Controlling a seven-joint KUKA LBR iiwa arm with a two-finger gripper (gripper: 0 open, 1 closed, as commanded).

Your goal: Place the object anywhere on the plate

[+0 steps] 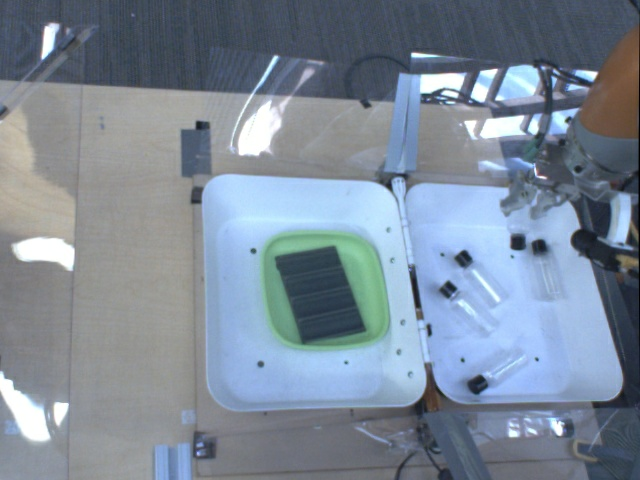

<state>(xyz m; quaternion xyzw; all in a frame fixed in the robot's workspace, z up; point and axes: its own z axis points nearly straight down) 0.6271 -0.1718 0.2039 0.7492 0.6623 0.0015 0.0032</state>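
Observation:
A dark grey ridged block (pixel 318 294) lies flat on the green plate (pixel 377 293), which sits in the left white bin (pixel 230 368). My gripper (pixel 527 205) hangs over the far edge of the right white bin (pixel 590 368), well to the right of the plate. It stands open, with nothing between its fingers. The arm's orange band (pixel 612 103) rises above it at the right edge of the view.
Several clear vials with black caps lie in the right bin: one (pixel 478 276) near the middle, one (pixel 460 303) beside it, one (pixel 545 268) below the gripper, and more near the front. A metal divider post (pixel 403 133) stands between the bins at the back.

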